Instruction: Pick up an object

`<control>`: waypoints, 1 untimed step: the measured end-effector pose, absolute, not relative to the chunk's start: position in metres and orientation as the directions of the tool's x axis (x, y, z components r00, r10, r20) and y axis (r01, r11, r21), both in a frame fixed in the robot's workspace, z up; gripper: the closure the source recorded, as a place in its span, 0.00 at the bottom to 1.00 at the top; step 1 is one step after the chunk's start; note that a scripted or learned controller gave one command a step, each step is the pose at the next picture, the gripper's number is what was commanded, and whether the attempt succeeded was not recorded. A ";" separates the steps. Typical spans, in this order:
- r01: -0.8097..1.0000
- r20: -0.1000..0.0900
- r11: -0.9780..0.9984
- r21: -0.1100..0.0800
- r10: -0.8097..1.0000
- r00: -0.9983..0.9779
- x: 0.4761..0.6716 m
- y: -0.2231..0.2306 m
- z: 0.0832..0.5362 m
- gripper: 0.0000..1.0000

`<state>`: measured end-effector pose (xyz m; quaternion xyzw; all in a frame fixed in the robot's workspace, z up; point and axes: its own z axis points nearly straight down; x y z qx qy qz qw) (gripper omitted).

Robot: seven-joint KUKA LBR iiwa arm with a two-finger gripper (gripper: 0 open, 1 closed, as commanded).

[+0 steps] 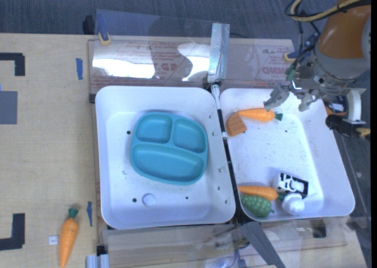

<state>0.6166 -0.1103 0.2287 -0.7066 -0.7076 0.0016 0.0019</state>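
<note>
My claw point(290, 97) hangs spread and empty over the right bin point(330, 161), beside a smooth, tapered orange carrot point(255, 115) lying at the bin's far end, green stub toward me.

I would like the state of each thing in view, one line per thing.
tool: open, above the right bin, holding nothing
upper carrot: lying flat, next to the tool
blue plate: right side up in the left bin
lower carrot: lying against the green toy
</note>
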 end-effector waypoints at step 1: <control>0.997 0.000 -0.076 0.002 0.997 0.076 0.650 -0.116 0.096 0.00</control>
